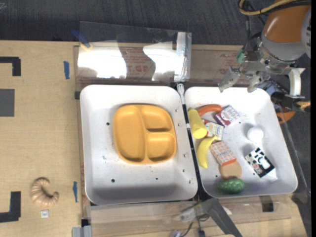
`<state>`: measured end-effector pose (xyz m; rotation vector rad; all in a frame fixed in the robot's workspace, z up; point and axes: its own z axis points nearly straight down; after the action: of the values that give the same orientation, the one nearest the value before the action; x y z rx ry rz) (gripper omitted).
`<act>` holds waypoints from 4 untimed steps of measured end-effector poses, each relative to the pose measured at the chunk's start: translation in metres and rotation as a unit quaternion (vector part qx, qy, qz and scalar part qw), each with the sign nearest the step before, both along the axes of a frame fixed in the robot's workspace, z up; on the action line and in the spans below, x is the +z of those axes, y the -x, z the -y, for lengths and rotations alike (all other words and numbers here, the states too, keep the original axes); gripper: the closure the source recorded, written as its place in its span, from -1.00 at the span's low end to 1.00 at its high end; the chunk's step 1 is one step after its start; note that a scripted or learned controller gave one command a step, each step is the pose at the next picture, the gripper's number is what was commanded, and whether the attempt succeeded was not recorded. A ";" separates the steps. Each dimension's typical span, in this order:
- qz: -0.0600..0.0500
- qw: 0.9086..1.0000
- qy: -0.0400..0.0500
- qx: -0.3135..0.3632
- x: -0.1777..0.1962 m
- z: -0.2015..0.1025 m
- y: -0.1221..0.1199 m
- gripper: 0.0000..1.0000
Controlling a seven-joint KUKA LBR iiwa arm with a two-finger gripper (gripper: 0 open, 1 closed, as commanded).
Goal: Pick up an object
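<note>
The hand (240, 82) hangs open above the right bin's (281, 127) far rim, gripping nothing, a banana (203, 151) well below.

My landmark is the clear plastic sheet (131, 56) standing behind my left white bin (91, 132); overhead light glares off it in bright white patches. A shiny metal-taped edge (183, 56) closes its right side. Left of the sheet, the pale tan cardboard-like bench top (37, 112) spreads out, marked with black rectangular shapes (12, 65) and short blue tape strips (66, 69). Behind the sheet lies dark grey carpeted floor (123, 4). Well below and left of the sheet, a small tan curled croissant-shaped toy (43, 191) rests on the bench top, just above a tiny white tag (45, 213).
</note>
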<state>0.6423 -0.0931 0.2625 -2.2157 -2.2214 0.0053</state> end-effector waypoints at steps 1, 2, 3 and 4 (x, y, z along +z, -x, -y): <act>-0.005 1.000 -0.001 0.018 -0.142 0.024 0.052 -1.00; 0.006 1.000 0.000 0.006 -0.176 0.027 0.097 -1.00; 0.008 1.000 0.001 0.005 -0.167 0.029 0.095 1.00; 0.007 1.000 0.001 0.005 -0.168 0.029 0.095 -1.00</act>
<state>0.5469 -0.1223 0.0945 -2.2131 -2.2407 -0.0083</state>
